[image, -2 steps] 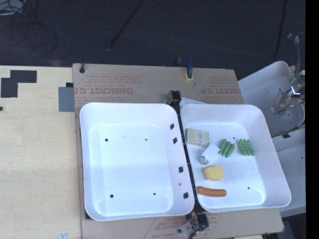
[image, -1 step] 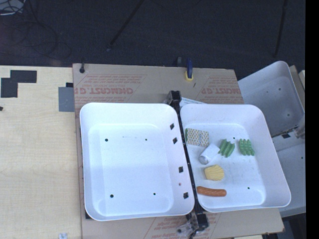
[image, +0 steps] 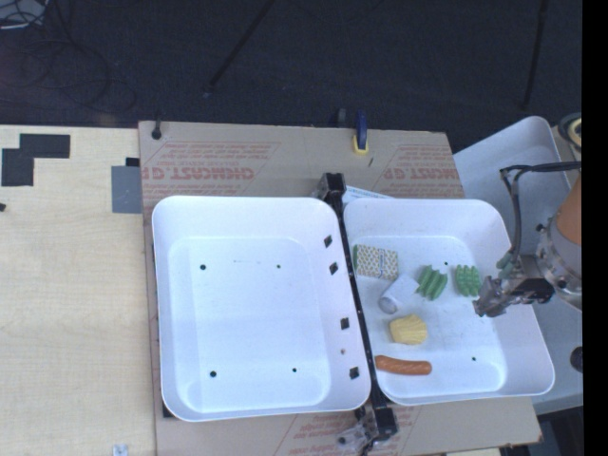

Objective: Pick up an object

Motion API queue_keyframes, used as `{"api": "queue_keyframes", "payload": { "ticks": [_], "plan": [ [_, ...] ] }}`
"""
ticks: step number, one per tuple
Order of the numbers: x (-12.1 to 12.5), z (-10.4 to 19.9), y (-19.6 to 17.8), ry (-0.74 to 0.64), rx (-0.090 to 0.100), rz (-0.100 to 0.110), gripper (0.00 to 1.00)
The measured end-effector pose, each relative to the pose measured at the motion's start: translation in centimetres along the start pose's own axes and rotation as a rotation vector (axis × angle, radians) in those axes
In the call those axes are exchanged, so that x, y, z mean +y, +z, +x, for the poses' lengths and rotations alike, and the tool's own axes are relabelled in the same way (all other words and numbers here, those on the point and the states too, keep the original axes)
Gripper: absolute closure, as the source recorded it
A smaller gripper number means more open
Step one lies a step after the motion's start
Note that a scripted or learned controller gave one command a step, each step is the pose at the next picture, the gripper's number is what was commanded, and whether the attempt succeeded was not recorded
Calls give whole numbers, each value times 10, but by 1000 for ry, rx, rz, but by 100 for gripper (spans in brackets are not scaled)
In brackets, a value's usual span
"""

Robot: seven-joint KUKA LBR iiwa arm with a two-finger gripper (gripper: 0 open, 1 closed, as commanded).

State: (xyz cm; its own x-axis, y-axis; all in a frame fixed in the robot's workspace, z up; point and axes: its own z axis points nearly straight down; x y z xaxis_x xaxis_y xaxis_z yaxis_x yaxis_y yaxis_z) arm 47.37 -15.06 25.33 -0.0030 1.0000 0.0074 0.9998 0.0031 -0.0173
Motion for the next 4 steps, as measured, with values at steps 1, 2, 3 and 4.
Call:
{"api": "queue_keyframes", "payload": {
  "ticks": [1,2,3,4],
  "plan": [
    [76,70,-66,-7,-7,-24,100],
    [-1,169,-104,-8,-4,-16,100],
    [84,193,-166,1,-8,-25,100],
    [50,236,-48,-1,-8,0,100]
  ]
}}
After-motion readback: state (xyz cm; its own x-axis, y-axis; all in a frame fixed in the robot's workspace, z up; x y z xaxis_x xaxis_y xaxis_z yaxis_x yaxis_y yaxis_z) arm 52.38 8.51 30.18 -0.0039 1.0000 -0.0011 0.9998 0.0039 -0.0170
